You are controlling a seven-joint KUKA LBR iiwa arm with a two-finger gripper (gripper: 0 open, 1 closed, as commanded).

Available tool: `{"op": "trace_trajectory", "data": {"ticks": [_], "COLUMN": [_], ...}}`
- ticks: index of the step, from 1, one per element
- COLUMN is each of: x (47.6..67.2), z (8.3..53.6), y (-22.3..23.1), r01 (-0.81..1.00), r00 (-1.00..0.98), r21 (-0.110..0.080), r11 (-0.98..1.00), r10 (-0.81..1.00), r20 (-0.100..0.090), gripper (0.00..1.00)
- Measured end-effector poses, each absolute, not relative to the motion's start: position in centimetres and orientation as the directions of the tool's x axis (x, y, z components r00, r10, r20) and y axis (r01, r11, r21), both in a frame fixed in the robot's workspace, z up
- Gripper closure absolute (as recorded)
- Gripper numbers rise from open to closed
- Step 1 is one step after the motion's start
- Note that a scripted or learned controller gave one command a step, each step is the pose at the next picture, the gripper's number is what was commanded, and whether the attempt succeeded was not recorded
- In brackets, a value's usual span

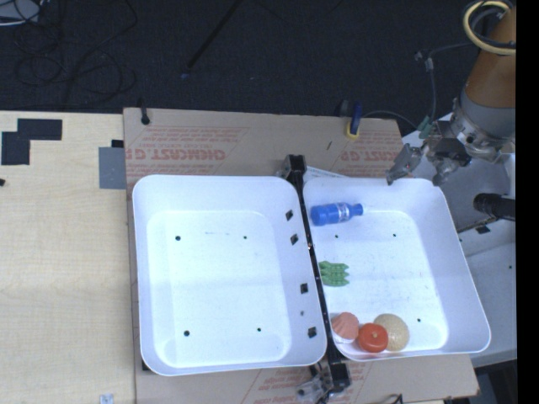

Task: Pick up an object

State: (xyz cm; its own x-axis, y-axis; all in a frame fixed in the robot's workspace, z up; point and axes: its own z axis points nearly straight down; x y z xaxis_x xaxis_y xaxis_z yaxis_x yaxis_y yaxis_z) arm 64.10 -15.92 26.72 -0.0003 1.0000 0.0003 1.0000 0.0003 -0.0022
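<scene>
Gripper (421, 168) hanging above the far right corner of the right bin (459, 251), fingers spread, nothing between them. Blue bottle (336, 213) lying on its side near that bin's far left corner. Green toy (333, 273) against its left wall. Pink piece (344, 326), red cap (372, 337), tan ball (392, 331) clustered at near edge. Left bin (143, 251) alongside.

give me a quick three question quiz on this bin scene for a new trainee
1. True or false: the blue bottle lies in the right bin.
2. Which item sits nearest the divider between the bins: A) green object, B) red round object, C) tan round object?
3. Fill in: the gripper hovers above the right bin's ____ edge.

Key: 1 true; 2 A; 3 far.
</scene>
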Motion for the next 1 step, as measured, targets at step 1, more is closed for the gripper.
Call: {"op": "trace_trajectory", "data": {"ticks": [1], "x": [62.12], "z": [24.01], "y": [-21.00], "r01": [1.000], "r00": [0.003], "r21": [-0.004], "r11": [-0.003], "r10": [1.000], "r20": [-0.001], "gripper": [0.00]}}
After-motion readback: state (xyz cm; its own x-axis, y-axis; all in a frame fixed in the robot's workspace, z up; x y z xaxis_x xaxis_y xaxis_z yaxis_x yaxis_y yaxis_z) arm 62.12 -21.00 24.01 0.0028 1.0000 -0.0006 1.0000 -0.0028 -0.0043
